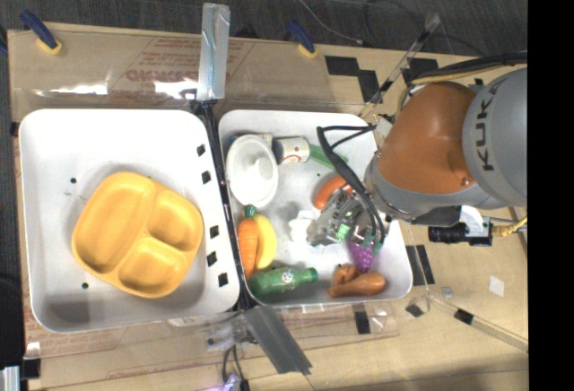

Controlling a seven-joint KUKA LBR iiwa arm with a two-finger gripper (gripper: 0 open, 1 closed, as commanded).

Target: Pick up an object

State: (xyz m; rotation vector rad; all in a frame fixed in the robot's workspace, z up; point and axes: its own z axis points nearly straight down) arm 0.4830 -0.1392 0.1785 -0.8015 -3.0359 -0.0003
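Roughly, left bin (36, 201): one yellow plastic divided plate (136, 232), smooth, rounded.
Right bin (269, 120): white bowl (251, 167), small can (291, 150), carrot (248, 241), banana (266, 244), green bottle (282, 280), purple grapes (362, 253), brown drumstick-shaped toy (357, 282).
Fingers (336, 223): low among the clutter by the grapes; spread or pinching, can't tell.

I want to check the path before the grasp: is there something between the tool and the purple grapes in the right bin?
Nothing visible stands between them. The tool is low in the right bin, right beside the purple grapes. An orange toy and a brown toy lie close by, crowding the spot.
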